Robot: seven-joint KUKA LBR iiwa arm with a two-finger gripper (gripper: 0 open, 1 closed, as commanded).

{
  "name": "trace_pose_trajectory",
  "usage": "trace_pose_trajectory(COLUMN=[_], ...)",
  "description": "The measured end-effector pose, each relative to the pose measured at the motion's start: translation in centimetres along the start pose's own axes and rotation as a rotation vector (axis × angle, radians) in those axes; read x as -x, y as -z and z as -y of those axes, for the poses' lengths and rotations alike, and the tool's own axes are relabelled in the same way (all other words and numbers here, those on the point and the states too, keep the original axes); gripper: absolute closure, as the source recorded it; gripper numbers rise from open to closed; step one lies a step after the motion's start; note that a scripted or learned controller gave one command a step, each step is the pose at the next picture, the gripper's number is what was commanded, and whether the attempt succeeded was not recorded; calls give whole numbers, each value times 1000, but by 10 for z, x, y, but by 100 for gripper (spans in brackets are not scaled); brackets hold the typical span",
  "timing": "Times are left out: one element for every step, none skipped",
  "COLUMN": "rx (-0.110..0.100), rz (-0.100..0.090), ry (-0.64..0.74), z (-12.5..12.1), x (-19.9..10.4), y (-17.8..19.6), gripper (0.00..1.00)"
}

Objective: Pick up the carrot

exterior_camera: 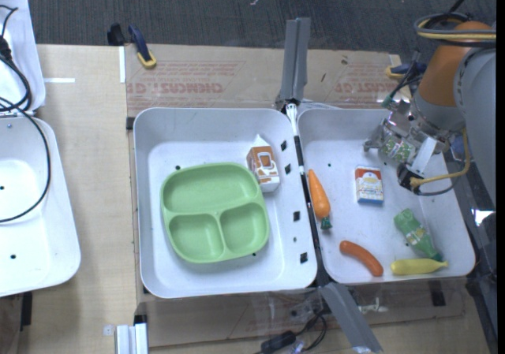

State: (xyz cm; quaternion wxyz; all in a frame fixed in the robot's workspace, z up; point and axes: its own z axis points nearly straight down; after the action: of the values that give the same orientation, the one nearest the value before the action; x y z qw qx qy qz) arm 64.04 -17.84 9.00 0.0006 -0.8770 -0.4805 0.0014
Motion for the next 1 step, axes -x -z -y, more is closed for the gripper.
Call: trace_pose_trajectory(rx=[2], rz=[0], ry=[126], z=[1], x=[27], y=[79], gripper=[0])
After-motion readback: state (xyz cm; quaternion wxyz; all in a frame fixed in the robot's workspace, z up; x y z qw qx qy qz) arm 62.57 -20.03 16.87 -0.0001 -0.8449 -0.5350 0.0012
